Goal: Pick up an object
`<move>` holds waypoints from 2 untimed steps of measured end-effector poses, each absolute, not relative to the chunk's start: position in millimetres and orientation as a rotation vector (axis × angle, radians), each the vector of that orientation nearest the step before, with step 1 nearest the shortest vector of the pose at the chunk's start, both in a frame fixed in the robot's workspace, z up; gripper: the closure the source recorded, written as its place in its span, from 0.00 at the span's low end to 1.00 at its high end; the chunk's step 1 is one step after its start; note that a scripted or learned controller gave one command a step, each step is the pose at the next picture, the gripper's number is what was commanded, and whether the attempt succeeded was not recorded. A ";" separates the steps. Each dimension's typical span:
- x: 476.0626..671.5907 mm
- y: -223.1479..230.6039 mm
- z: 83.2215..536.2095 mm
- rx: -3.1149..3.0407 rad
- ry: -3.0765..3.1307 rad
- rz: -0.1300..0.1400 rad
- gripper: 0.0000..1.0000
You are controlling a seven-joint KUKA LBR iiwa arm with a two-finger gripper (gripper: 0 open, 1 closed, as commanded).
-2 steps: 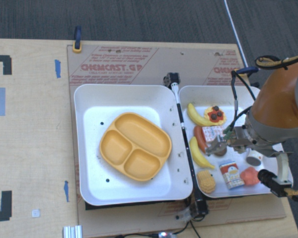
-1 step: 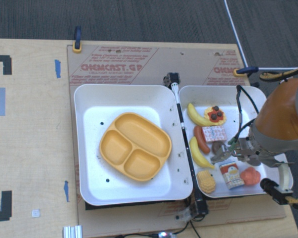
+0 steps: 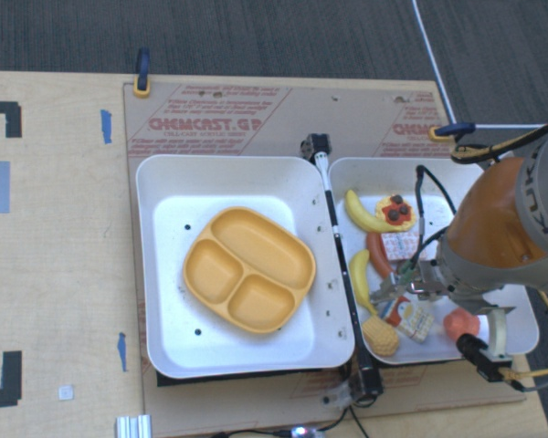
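The grey arm with its orange band (image 3: pixel 489 217) reached in over the right-hand shallow white bin (image 3: pixel 528 331), and its end effector (image 3: pixel 404 287) hung low among the toy food piled in that bin's left half; whether it was apart or together could not be told, since the metal parts were tangled visually with the items beneath. Taking the right bin as the landmark, a yellow plastic banana (image 3: pixel 361 210) lay at its upper left, touching a yellow piece topped with red and black dots (image 3: pixel 395 213). Just below that sat a red sausage-shaped toy (image 3: pixel 379 254), and along the bin's left wall ran a second yellow banana-like piece (image 3: pixel 361 279). At the bin's lower left corner rested a tan, textured round toy (image 3: pixel 381 337), with a small pale patterned block (image 3: pixel 417 322) just beside it. A salmon-pink rounded object (image 3: pixel 460 322) lay near the bin's lower edge, under the arm. Nothing could be seen clamped by the end effector. To the left of the right bin, touching it along a shared wall, stood the other white bin (image 3: pixel 155 245), carrying a yellow three-compartment plastic plate (image 3: pixel 248 269) at its centre. Both bins sat on a brown printed cardboard sheet (image 3: pixel 256 117) on the pale wooden desk (image 3: pixel 55 245).
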State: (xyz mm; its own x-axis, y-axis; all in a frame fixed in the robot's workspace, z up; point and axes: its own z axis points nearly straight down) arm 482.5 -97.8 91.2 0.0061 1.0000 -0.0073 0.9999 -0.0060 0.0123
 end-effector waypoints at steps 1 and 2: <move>481.9 -95.0 97.7 2.218 2.211 0.006 1.00; 480.3 -35.9 184.9 2.219 2.223 0.003 1.00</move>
State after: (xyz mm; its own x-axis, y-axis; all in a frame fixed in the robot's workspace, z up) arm 480.3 -35.9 184.9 -0.0016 1.0000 0.0006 1.0000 0.0016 0.0019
